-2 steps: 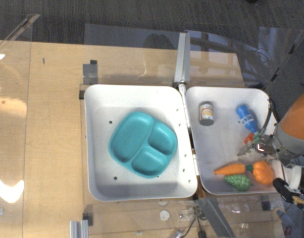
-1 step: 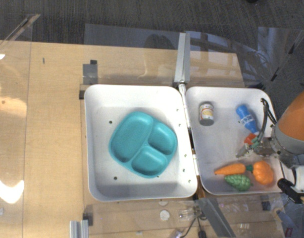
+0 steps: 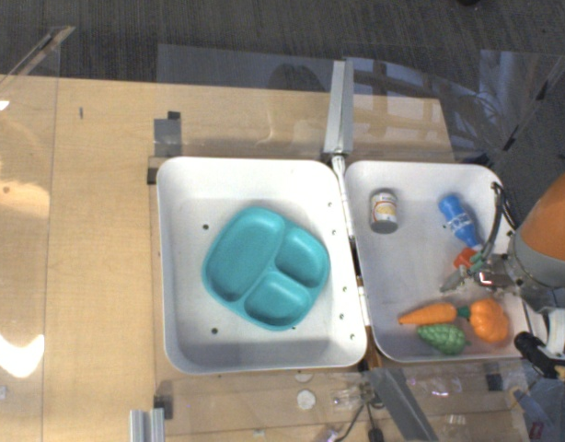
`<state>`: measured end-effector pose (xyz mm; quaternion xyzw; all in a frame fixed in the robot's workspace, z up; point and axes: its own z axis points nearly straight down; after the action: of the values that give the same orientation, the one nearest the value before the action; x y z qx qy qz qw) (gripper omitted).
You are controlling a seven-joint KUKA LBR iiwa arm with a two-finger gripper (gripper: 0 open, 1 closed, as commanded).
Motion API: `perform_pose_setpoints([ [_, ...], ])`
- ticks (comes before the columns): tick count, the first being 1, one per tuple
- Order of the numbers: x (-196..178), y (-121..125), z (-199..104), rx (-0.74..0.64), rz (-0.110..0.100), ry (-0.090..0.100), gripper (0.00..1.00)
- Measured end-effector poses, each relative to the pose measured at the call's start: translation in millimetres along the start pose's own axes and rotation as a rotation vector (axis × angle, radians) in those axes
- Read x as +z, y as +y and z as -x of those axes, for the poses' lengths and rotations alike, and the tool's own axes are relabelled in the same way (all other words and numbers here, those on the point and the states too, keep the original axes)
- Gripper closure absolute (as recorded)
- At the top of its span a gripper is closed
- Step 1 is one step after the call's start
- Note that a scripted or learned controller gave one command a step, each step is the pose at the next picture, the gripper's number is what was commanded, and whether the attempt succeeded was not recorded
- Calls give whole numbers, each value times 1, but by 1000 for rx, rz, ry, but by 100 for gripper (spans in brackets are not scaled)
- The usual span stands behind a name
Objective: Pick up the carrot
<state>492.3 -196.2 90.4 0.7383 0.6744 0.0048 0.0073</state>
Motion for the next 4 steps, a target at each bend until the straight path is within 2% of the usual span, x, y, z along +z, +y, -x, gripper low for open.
perform_pose_setpoints([
  [1, 0, -1, -14, -23, 3, -3, 0],
  [2, 0, -1, -6, 60, -2, 1, 0],
  [4, 0, 0, -3, 92, -3, 3, 0],
])
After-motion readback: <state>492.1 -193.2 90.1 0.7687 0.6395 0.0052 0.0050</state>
